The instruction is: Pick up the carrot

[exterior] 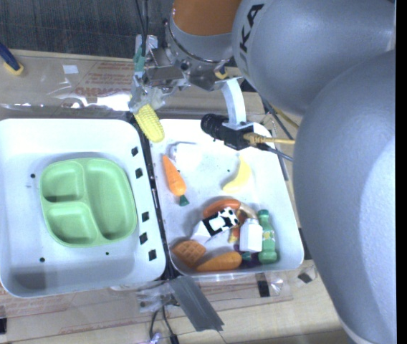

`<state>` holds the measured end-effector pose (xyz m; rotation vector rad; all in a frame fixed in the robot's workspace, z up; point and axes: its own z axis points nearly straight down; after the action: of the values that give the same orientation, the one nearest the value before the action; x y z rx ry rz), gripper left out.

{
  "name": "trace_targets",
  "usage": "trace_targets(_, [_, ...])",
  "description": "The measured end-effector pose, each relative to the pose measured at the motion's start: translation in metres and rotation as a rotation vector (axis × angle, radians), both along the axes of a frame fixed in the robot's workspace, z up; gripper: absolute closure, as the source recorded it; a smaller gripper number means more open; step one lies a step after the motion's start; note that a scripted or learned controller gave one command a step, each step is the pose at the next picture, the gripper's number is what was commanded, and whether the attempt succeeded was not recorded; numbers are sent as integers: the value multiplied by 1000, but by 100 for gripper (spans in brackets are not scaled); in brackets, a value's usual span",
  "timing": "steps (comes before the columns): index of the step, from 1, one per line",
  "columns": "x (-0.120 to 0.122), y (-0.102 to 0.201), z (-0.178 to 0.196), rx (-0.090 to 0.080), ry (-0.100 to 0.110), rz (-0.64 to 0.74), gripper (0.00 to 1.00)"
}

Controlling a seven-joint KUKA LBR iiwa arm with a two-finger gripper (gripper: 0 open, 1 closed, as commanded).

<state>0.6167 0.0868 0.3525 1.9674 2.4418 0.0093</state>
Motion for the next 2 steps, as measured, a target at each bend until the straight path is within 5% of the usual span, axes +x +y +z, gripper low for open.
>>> trace_targets(1, [-60,-2,-54,-2,14,342,100])
trace_targets(2, [-132,-7,-140,-3,17,450,100])
